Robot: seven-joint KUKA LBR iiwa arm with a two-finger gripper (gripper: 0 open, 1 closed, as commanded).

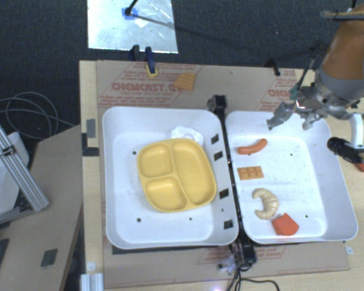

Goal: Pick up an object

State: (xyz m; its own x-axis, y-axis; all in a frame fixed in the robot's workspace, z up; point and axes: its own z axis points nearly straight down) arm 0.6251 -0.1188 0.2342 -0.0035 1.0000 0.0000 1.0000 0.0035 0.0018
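Four small things sit in the right bin (336, 180): a hot dog (252, 146) near the back left, a flat waffle (251, 173) just in front of it, a pale croissant (266, 202) further forward, and an orange-red block (285, 225) just beside the croissant's lower end, close to the front wall. All four lie apart from the arm. Over in the left bin (118, 162) there's a yellow divided plate (176, 174), tilted a little, with something white and crumpled (187, 133) peeking out behind its far edge.

Now the gripper (294, 117): it hangs over the back rim of the right bin, up and to the right of the hot dog. Its two fingers (278, 116) are spread wide apart, one toward the bin's back left, the other further right, and nothing sits between them. They touch none of the food. Behind them the grey wrist rises into the orange band (350, 44).
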